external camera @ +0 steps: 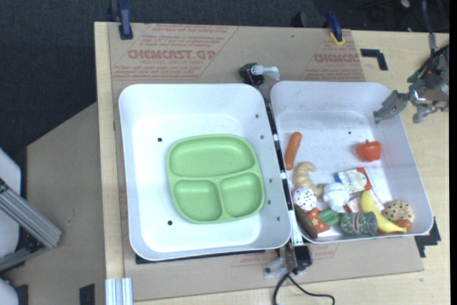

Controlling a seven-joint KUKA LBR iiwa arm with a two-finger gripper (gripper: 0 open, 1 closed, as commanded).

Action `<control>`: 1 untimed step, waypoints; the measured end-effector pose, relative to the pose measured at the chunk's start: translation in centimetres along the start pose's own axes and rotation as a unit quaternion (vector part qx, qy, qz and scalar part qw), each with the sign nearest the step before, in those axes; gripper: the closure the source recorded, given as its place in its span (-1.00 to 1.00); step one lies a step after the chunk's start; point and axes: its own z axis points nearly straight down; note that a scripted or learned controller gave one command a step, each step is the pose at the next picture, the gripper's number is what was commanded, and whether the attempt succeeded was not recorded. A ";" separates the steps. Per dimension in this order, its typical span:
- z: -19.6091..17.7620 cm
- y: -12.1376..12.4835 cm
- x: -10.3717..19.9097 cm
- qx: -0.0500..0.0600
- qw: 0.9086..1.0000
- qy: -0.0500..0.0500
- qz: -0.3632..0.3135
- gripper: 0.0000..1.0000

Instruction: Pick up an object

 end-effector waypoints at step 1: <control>11.8 0.5 2.7 0.004 1.000 0.002 -0.001 -1.00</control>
